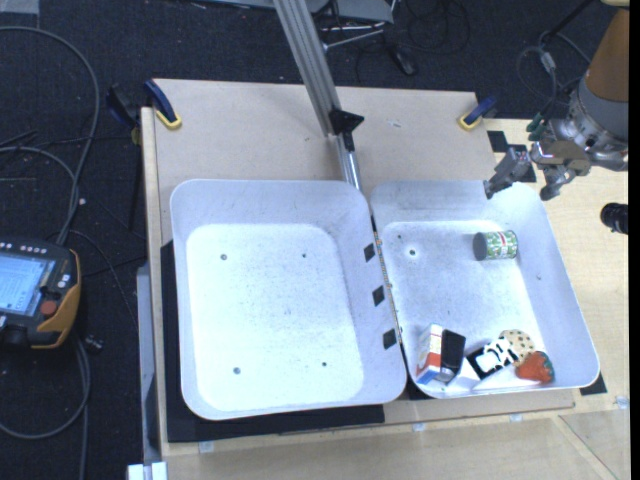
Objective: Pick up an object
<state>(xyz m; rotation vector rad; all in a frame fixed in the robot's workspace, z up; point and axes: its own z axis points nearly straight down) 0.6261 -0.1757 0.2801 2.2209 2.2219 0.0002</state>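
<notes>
Small green-and-grey cylinder lying on its side in right bin, apart from clutter at near edge; likely light, rigid, prone to rolling, best pinched across its round body. Gripper spread wide, holding nothing, above bin's far rim.

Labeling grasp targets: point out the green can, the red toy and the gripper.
green can (496, 245), camera view, middle of its side.
red toy (536, 367), camera view, centre of its body.
gripper (530, 179), camera view, midway between its fingertips.
</notes>
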